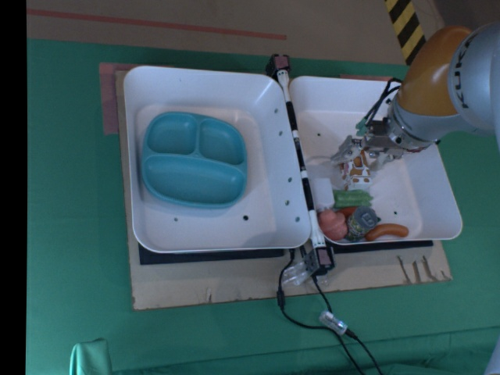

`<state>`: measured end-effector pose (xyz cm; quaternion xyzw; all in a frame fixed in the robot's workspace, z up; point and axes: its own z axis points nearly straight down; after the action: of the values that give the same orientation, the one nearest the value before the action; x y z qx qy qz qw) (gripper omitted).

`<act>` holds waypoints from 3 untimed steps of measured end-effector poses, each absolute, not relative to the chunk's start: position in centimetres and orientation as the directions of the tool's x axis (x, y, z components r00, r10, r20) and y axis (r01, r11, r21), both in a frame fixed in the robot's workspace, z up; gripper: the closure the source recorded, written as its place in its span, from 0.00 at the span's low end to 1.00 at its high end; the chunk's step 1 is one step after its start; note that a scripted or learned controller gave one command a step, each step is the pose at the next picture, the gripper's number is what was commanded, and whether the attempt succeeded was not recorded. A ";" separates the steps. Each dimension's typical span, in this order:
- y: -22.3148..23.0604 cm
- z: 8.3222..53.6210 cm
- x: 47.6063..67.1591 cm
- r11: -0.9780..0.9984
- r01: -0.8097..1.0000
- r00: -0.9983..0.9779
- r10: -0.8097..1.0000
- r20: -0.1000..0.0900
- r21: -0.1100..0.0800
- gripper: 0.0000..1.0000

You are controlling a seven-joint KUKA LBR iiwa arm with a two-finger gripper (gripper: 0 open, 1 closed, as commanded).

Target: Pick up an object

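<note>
Tool [358, 159] sits low in right bin [426, 182], finger state can't tell; toy food pile [355, 217] lies just below it, toward frame bottom.

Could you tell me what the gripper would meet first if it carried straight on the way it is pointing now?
Probably the green item at the top of the food pile just beyond the gripper in the right bin; depth is unclear from this slanted view.
</note>
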<state>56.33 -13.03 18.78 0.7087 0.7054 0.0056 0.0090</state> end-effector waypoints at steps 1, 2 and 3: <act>-12.5 18.8 49.7 -0.008 1.000 0.008 1.000 -0.010 0.027 0.00; -12.9 18.8 47.4 -0.007 1.000 0.007 1.000 -0.010 0.030 0.00; -13.8 18.7 52.7 -0.007 1.000 0.007 1.000 -0.008 0.020 0.00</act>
<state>52.68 -13.78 18.72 0.7095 0.7046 0.0041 0.0100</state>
